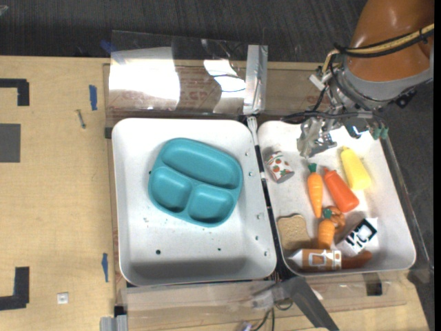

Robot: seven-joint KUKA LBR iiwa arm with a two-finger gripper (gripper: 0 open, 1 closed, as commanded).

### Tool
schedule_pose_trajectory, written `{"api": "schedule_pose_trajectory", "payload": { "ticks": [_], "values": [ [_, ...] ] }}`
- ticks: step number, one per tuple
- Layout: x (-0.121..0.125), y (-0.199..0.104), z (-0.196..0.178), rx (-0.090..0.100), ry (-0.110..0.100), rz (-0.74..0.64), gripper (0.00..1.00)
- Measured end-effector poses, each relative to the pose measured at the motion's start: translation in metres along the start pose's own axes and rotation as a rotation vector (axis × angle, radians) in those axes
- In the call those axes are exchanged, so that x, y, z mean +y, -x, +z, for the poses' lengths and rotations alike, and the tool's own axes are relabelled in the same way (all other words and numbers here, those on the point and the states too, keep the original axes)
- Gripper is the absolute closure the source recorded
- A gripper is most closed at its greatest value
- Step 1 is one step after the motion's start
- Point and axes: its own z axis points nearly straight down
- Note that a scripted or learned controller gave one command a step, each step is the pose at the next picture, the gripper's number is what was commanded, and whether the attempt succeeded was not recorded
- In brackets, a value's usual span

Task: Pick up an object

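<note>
Pale wooden bench (48, 205) is seen stretching to the left of two shallow white bins set side by side, their inner rims touching along a raised seam. Behind the bins a sheet of clear plastic (179, 81) is laid, glaring under the light, with dark floor beyond it.

The left bin (131, 254) is occupied by a teal divided plate (196, 181) placed upside-left of centre; broad bare margins are left around it, widest along the near edge.

The right bin (400, 205) is far more crowded. A small white carton with a strawberry print (279, 167) is found near the seam, well apart from the rest. A yellow piece (355, 168), an orange-red piece (341, 190) and a slim carrot (315, 192) are ranged close together, slanting toward the far rim. Nearer the camera a slice of toast (292, 229), a short carrot (326, 230), a black-and-white box (361, 234) and a bottle lying flat (324, 258) are packed against the near rim. Open floor is left only along the far-left part of this bin — and beside its right wall.

The gripper (315, 141) is seen above the far part of the right bin, just above the tip of the slim carrot, below the orange-banded arm (389, 26). Nothing can be seen between its fingers, and how far they are parted cannot be told.
</note>
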Motion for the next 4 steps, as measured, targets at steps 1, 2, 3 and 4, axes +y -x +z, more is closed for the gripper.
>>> {"api": "schedule_pose_trajectory", "payload": {
  "ticks": [1, 2, 3, 4],
  "values": [
    [-0.002, 0.002, -0.015, -0.015, -0.004, 0.005, 1.0],
    [-0.001, 0.005, -0.027, -0.027, -0.005, 0.005, 1.0],
    [-0.027, 0.048, -0.04, -0.003, -0.003, 0.057, 1.0],
    [-0.035, -0.005, -0.011, 0.003, -0.002, -0.184, 1.0]
  ]
}}
